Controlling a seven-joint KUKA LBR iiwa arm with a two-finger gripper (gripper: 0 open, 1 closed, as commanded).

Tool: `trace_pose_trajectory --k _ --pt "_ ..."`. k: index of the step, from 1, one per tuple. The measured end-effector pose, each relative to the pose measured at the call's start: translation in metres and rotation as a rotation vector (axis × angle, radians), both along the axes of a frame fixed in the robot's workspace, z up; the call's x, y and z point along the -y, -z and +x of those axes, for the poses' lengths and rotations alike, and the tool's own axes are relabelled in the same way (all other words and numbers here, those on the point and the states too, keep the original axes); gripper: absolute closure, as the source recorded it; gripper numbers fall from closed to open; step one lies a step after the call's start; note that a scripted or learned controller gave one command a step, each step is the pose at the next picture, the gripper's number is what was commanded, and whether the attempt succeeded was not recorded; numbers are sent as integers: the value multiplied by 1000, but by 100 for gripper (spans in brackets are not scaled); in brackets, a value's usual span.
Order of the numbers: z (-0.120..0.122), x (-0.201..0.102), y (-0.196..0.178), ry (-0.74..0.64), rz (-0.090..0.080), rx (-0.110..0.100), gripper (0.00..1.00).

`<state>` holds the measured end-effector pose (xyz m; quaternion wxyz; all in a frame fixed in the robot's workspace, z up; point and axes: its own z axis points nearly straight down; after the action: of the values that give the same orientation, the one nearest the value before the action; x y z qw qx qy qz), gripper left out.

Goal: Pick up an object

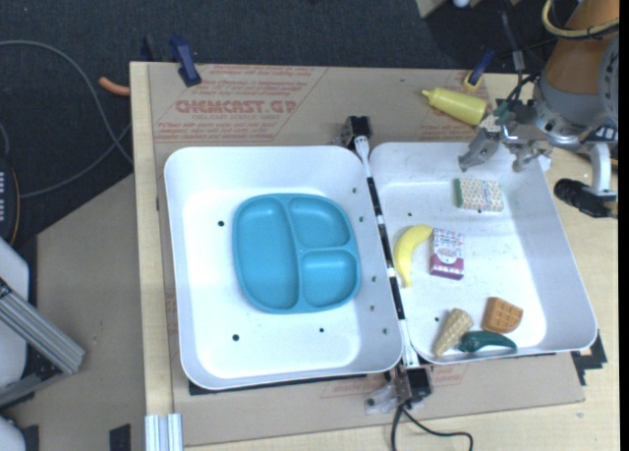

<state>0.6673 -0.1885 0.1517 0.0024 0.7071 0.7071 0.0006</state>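
Gripper (504, 147) poised at the back rim of the right bin (560, 272), the patterned block (480, 194) nearest beneath it.

The patterned block lies flat on the right bin's floor near its back wall, just below and in front of the gripper; it looks small, light and probably soft like a sponge, so a pinch across its short sides should hold it without slipping. The fingers stand apart with nothing between them. Farther from the block toward the bin's middle lie a banana (410, 251) and a small red-and-white carton (447, 253), close together. At the bin's front edge sit a cone (451, 330), a waffle-like piece (502, 315) and a green item (488, 343). A yellow bottle (456, 103) rests on the worktop (246, 100) behind the bin. The left bin (197, 321) holds a blue divided plate (295, 251).
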Motion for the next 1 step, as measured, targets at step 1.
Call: trace_pose_trajectory --k 1 --pt "0 -7 58 -2 1 -2 0"
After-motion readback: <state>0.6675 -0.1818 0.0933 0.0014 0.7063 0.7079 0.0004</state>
